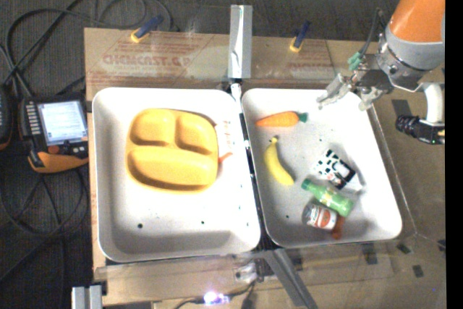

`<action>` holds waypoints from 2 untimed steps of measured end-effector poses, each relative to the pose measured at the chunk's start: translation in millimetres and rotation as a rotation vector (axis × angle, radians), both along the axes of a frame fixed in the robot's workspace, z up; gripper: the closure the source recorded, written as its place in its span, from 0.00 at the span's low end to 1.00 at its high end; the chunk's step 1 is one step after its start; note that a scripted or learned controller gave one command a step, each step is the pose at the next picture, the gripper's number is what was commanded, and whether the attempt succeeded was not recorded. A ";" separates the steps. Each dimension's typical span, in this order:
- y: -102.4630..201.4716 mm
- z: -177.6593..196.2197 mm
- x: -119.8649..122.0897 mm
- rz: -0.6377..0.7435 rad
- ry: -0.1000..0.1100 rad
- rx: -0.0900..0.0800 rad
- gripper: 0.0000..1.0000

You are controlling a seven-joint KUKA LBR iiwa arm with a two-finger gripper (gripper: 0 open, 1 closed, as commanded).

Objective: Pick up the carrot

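The carrot is orange with a green tip and lies flat near the far left corner of the right bin, its tip pointing right. My gripper hangs above the bin's far edge, to the right of the carrot and apart from it. Its fingers stand open with nothing between them.
In the right bin a yellow banana lies just in front of the carrot. A black-and-white object, a green bottle and a can lie toward the front right. The left bin holds a yellow divided plate.
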State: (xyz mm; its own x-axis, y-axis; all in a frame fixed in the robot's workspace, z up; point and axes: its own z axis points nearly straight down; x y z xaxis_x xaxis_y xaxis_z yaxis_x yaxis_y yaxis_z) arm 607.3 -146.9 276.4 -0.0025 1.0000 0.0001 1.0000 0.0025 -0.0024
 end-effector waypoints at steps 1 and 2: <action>38.7 -152.1 60.0 0.060 0.002 0.000 0.00; 39.2 -142.2 60.5 0.062 0.002 -0.001 1.00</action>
